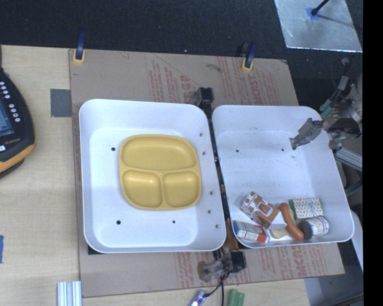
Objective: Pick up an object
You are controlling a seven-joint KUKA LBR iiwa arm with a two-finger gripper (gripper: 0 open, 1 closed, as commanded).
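1. The gripper (304, 134) hangs over the far right part of the right bin (268, 164). I cannot tell if it is apart or together, and I see nothing in it.
2. The things to pick are all bunched in the near right corner of that bin: a brown and white packet (258, 208), an orange sausage-shaped toy (291, 222), a green and white box (306, 207), a small can (315, 225) and a flat tube (251, 234).
3. The left bin (96, 171) has a yellow tray (159, 171) with three parts lying in it.
4. What could go wrong: the things touch each other and sit close to the bin wall, so I think the gripper could bump the wall or push one thing away. It could also catch two at once, or close on air.
5. The can looks round, so it may roll and slip out.
6. The packets have printing on them, but it is too small to read. The brown board (179, 75) under the bins on the desk (32, 222) has red writing that I cannot make out.
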